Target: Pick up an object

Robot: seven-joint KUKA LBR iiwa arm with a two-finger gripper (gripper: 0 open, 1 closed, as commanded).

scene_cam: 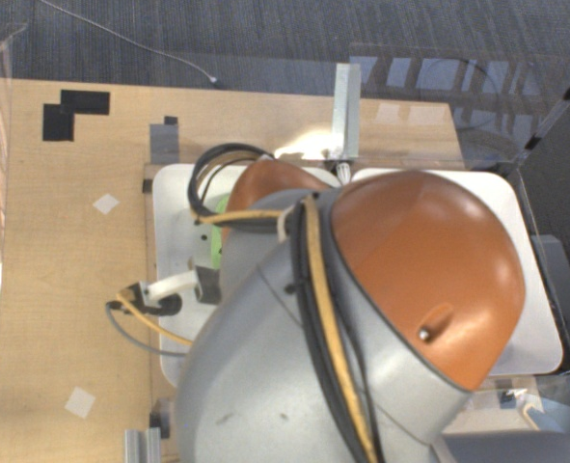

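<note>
Grey, rounded arm (294, 355) with glossy orange band (420, 268) looming over white bins (174, 210) on wooden desk (63, 258); green sliver (215, 239) peeking beneath; jaws' state impossible to tell.

Overhead slanted view, arm (362, 336) close beneath

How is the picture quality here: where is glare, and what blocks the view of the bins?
Camera view: the arm looms close to the lens and covers most of both bins; a bright glare patch lies on the wooden bench beside the metal post; the left bin rim looks washed out.
</note>
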